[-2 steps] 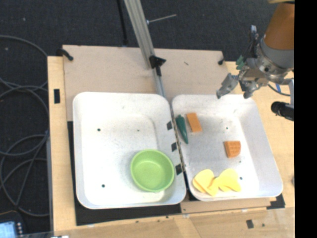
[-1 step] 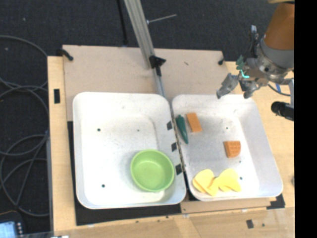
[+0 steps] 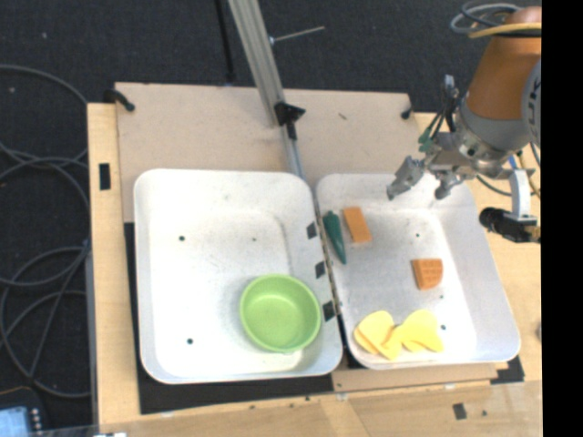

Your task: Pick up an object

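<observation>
My gripper [image 3: 424, 186] hangs over the far edge of the right bin [image 3: 474, 244], its two grey fingers spread open with nothing between them. Below it in that bin lie an orange block [image 3: 356, 225] next to a dark green tool [image 3: 334, 236] at the left wall, a smaller orange block [image 3: 427, 272] near the middle, and a yellow floppy piece [image 3: 398, 332] at the front. A green bowl [image 3: 280, 312] sits in the front right corner of the left bin [image 3: 200, 244].
A slanted aluminium post [image 3: 260, 53] rises behind the bins, its foot near the gap between them. Black cables [image 3: 36, 198] lie on the floor at the left. The arm's orange band [image 3: 503, 76] is at the upper right.
</observation>
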Tool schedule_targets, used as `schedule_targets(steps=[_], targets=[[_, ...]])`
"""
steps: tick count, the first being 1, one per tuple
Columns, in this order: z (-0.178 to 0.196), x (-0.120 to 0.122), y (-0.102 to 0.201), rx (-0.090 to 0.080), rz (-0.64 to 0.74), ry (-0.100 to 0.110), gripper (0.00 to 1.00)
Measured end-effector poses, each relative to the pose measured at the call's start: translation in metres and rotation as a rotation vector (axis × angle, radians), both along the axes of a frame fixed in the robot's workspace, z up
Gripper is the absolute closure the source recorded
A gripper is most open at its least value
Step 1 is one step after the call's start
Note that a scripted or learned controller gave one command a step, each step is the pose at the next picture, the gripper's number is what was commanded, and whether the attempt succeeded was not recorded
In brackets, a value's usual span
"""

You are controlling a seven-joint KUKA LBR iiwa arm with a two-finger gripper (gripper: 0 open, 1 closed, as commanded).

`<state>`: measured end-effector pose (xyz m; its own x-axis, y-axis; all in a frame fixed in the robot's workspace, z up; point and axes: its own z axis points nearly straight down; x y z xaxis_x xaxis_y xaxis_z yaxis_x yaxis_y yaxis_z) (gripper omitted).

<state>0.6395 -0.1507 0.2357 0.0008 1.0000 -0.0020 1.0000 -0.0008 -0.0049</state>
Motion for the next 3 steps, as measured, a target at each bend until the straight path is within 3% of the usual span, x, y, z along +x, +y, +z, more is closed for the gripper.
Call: schedule_targets(steps=[2, 3], targets=[[-0.1, 0.017, -0.003, 0.0, 0.001, -0.002, 0.0], [-0.085, 0.018, -0.004, -0.001, 0.002, -0.009, 1.0]])
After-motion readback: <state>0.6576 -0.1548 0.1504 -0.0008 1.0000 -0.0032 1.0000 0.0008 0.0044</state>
